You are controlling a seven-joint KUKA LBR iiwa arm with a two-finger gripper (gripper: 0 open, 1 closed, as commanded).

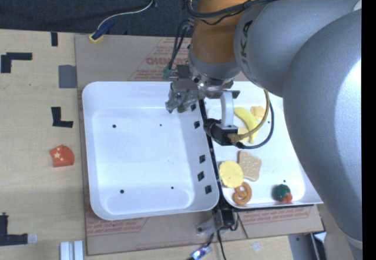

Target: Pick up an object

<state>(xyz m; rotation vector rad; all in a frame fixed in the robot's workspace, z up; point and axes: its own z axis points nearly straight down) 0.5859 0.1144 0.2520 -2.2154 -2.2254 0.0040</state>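
My gripper (180, 99) hangs below the orange wrist band over the far right corner of the left bin (141, 194), close to the divider between the bins. Nothing shows in its grasp. In the right bin (294, 162) lie a yellow banana (244, 121), a small yellow piece (257, 112), a tan toast slice (250, 165), a yellow round piece (231, 174), a brown pretzel (241, 195) and a red fruit with a green top (282, 193). The arm covers the far part of the right bin.
A red toy piece (62, 156) lies on the bench left of the bins. Black clips (202, 162) run along the divider. A cable with a blue and yellow plug (103, 29) trails at the back. The grey arm (317, 76) looms over the right side.
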